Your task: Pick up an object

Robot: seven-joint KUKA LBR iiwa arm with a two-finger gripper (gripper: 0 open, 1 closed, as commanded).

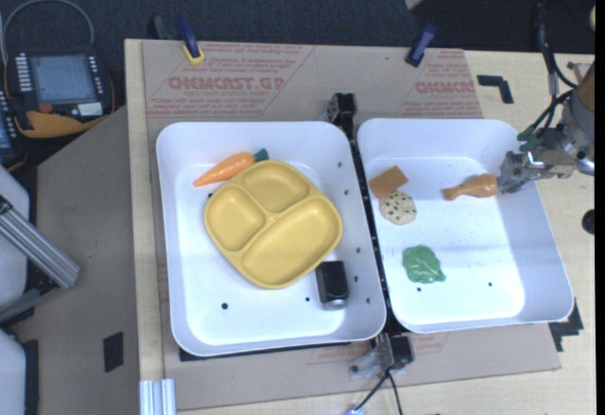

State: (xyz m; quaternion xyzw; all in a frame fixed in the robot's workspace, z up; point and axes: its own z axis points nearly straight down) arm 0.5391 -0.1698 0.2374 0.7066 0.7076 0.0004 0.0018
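In the right bin (544, 257) lie a brown drumstick-shaped toy (470, 187), a tan square piece (388, 181), a chocolate-chip cookie (398, 207) and a green leafy piece (423, 265). My gripper (515, 171) reaches in from the right, low over the bin's right side, right at the drumstick's right end. Whether it touches or grips the drumstick is not clear from this angle. The left bin (172, 215) holds a yellow divided plate (272, 224), an orange carrot (224, 168) at the plate's upper left, and a small black block (332, 283) at its lower right.
The two bins sit side by side on a cardboard sheet (302, 82), parted by a narrow black divider (364, 215). Blue clamps (192, 43) hold the sheet at the back. A teach pendant (59, 87) lies off the bench at far left.
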